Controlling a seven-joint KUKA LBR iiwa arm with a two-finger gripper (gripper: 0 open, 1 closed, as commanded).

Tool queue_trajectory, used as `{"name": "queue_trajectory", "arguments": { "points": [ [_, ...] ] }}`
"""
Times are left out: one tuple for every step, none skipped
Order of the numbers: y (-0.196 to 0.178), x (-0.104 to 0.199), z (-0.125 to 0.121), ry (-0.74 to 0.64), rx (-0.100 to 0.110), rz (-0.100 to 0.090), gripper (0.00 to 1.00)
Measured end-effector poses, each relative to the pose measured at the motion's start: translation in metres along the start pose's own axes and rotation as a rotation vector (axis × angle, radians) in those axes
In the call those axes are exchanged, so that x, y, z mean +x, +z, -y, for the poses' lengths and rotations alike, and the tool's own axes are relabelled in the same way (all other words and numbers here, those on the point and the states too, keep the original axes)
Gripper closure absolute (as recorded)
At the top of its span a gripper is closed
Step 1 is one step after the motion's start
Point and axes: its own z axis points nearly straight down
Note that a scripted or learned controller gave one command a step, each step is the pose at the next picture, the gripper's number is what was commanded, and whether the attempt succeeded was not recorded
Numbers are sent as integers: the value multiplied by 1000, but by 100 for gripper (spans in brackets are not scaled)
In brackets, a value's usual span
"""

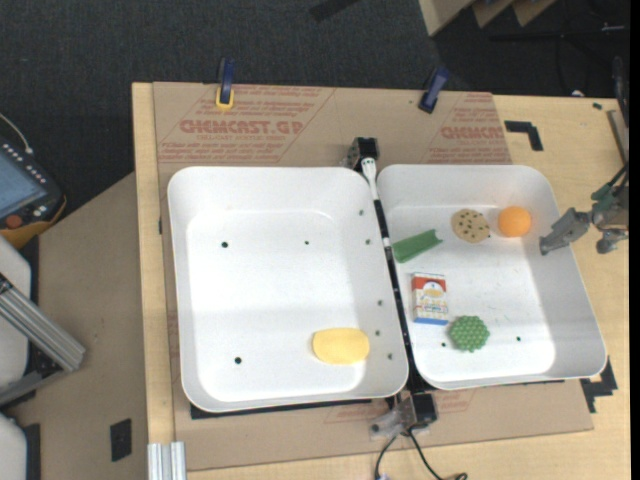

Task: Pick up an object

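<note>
The gripper (585,230) sits at the right rim of the right bin (560,353), low at the frame's right side, with its two grey fingers (560,233) spread apart and nothing between them. Nearest to it, inside the bin's upper right part, lies an orange ball (514,221), apart from the fingertips. Just left of the ball rests a round cookie (470,226), tan with dark specks. Further left, near the divide between the bins, a green strip (416,245) lies at a slant. Below it, toward the bin's middle, a small box (430,299) with a red, white and blue face lies flat, and just beside its lower right corner sits a bumpy green ball (468,333).

The left bin (200,268) holds a single yellow oval (341,346) near its lower right corner. Small dark holes dot both bin floors.

The bins rest side by side on a brown cardboard sheet (300,118) printed with red lettering, pinned at the far edge by a blue and yellow clamp (226,83) and a blue clamp (434,89). Black clips (362,154) join the bins at the top and bottom of the divide. Around the bench the floor is dark carpet (150,18); a metal rail (40,323) crosses the lower left.
</note>
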Motion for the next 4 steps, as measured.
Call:
{"name": "queue_trajectory", "arguments": {
  "points": [
    [-121,-7,15,0,-15,7,0],
    [-124,-6,14,-2,-6,4,100],
    [-206,-6,44,0,-10,5,100],
    [-260,-6,42,-1,-9,4,100]
  ]
}}
